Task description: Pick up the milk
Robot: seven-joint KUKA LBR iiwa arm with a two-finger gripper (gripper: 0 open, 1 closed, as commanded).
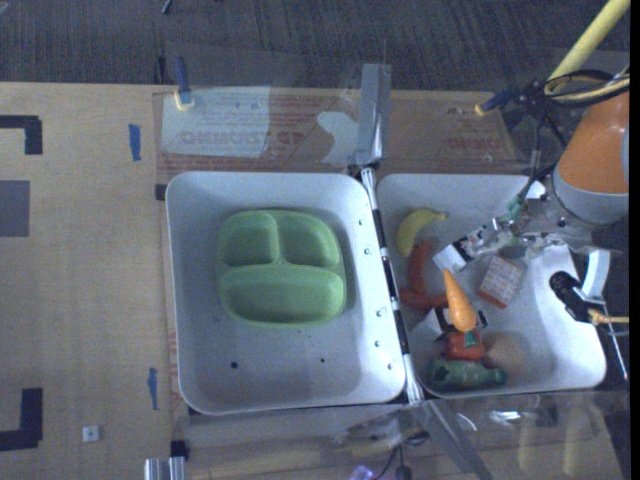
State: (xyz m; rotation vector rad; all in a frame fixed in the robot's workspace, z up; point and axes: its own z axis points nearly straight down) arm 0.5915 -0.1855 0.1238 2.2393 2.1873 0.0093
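1. Dark grey carpet is seen behind the wooden desk (80, 268), on which two shallow white bins are placed side by side.
2. The left bin (200, 368) is occupied by a green divided plate (282, 266), which lies flat near the middle of it.
3. The right bin (575, 363) is filled with several small things: a yellow banana (418, 228) near the far left corner, a red piece (420, 278) just below it, an orange carrot (459, 303), a small red thing (464, 345) under the carrot, a green thing (465, 374) along the near wall, and a pale round thing (510, 351) beside it.
4. The milk (500, 280), a small whitish carton with a reddish print, is seen in the middle of the right bin, tilted, just right of the carrot.
5. The arm, with its orange band (598, 148), is reached in from the right, above the far right part of the right bin.
6. The end effector (500, 233) is located just above the milk in the view; it cannot be told how far it is opened, and no thing is seen to be held by it.
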